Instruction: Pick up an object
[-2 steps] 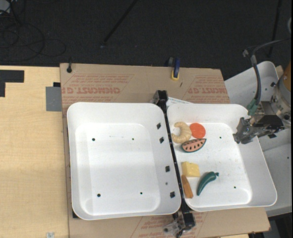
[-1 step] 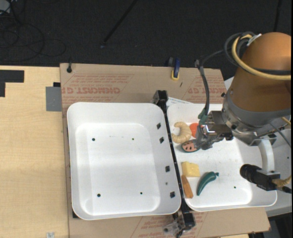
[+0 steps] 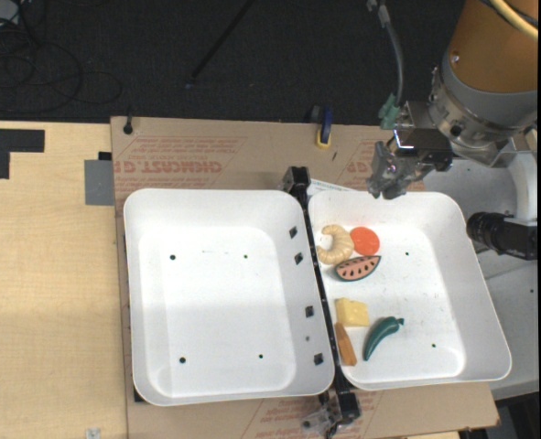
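Note:
My gripper (image 3: 391, 183) hangs over the far rim of the right bin (image 3: 453, 273), above and apart from the objects, with nothing between its fingers. In that bin, near its left wall, lie a pale croissant (image 3: 335, 243), an orange-red tomato (image 3: 365, 240) touching it, and a watermelon slice (image 3: 358, 267) just in front. Closer to the front lie a yellow cheese block (image 3: 351, 313), an orange-brown stick (image 3: 345, 344) along the left wall, and a green pepper (image 3: 381, 336).
The left bin (image 3: 210, 291) stands beside the right one, joined by a black divider with clips (image 3: 308, 273). A blue and yellow clamp (image 3: 324, 128) sits on the cardboard behind the bins. The wooden bench stretches to the left.

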Tool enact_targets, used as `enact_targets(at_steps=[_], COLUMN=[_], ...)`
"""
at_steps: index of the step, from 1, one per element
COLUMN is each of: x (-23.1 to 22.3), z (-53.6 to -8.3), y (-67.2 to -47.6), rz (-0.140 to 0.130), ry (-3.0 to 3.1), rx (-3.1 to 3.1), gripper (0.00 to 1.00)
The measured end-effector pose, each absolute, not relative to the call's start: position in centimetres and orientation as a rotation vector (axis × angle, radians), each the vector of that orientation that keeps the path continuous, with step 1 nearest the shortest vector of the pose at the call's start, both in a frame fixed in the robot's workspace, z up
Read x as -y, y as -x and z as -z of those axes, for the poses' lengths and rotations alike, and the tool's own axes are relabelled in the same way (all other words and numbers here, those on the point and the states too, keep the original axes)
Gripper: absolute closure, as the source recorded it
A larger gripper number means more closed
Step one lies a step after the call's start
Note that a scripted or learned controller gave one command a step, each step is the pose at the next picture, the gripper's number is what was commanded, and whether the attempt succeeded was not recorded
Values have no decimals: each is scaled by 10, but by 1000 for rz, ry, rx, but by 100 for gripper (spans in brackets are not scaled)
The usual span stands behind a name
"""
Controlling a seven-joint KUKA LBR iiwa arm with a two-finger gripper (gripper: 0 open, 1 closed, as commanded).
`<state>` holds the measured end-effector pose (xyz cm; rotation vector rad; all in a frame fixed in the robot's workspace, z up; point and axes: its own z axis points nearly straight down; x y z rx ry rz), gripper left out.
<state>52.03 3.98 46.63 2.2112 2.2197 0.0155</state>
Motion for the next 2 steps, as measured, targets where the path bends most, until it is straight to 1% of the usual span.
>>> enact_targets(at_steps=[1, 2], x=[-5, -71], z=[-291, -377], y=[-517, -549], rz=[25, -10], ry=[-2235, -2211], rx=[-2226, -2227], gripper=[100, 100])
